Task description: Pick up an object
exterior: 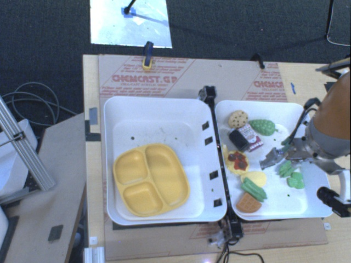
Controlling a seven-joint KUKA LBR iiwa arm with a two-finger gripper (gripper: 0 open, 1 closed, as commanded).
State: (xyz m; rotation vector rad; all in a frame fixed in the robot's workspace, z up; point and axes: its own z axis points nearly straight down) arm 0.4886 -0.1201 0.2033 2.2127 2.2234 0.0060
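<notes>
My gripper (270,160) hangs over the middle of the right bin (312,204), reaching in from the right. Just left of it lie a yellow lemon-like piece (254,177) and a red-topped pizza slice (237,160). Below those are a green pod (254,189) and an orange waffle piece (249,204). Two green leafy pieces (286,169) (296,181) lie right under the wrist. Further back sit a cookie (238,118), a green bumpy vegetable (263,126) and a black and red box (244,139). I see nothing held in the gripper.
The left bin (159,111) holds a yellow divided tray (151,178). A black divider with clips (216,158) runs between the bins. The grey arm with its orange band (332,119) covers the right bin's right side.
</notes>
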